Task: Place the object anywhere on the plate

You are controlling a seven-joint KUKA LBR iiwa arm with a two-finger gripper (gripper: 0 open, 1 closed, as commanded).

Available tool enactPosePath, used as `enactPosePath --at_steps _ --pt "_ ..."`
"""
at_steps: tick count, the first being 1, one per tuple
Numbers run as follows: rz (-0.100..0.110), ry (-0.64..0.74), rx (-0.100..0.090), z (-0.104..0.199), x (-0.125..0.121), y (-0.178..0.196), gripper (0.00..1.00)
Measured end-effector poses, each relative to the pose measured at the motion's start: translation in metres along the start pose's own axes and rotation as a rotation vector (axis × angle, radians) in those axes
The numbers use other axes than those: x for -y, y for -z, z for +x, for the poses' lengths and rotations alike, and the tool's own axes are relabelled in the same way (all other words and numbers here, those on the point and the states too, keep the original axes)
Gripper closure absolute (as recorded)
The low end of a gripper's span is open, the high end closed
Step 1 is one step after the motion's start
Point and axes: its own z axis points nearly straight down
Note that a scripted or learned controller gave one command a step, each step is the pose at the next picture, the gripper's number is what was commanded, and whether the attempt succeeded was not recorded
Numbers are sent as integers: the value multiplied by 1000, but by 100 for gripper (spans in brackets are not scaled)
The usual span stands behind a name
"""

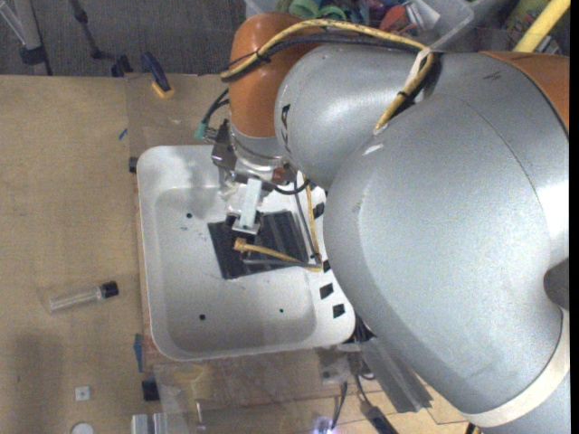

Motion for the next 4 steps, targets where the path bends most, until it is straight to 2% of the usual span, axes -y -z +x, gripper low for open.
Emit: enactPosePath --at_steps 1,2,3,4 --pt "1 -294 0 22 -14 15 100" --pt "-6 -576 -11 2 40 -47 100" --pt "0 -145 1 -5 58 50 100" --pt "0 -615 -2 18 -5 13 100"
